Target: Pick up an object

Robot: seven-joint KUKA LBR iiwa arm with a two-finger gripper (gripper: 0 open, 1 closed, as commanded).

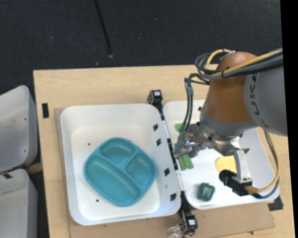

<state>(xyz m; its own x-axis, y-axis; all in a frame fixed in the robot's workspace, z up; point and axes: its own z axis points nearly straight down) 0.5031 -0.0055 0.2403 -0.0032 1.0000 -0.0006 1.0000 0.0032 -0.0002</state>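
Wooden tabletop point(101, 86) on dark floor, two shallow white bins side by side on it. Your end effector point(183, 148) sits low in the right bin point(254, 192), close against the divider where the two bins meet, wrist and orange band above it covering most of that bin. You cannot tell from this angle whether it is apart or together; metal parts and cables clutter the tip.

Just beside the tip, touching or nearly so, is a green object point(185, 161), with another green bit point(180, 127) poking out above it near the bin's upper left; whether these are one item or two, unclear. No object visibly clamped.

Step judged: descent or grasp attempt on the green piece at the divider, nothing lifted yet. Next move calls for you to close on it squarely and lift straight up; the bin wall is right there, so a scrape or a pinch against the rim is the risk.

Counts: two bins. Left bin point(71, 125): one teal divided plate point(120, 170), three compartments, lying flat. Right bin: one small dark-green block point(206, 191) near the front edge, one yellow object point(224, 163) partly under the arm, plus the green piece or pieces by the tip.
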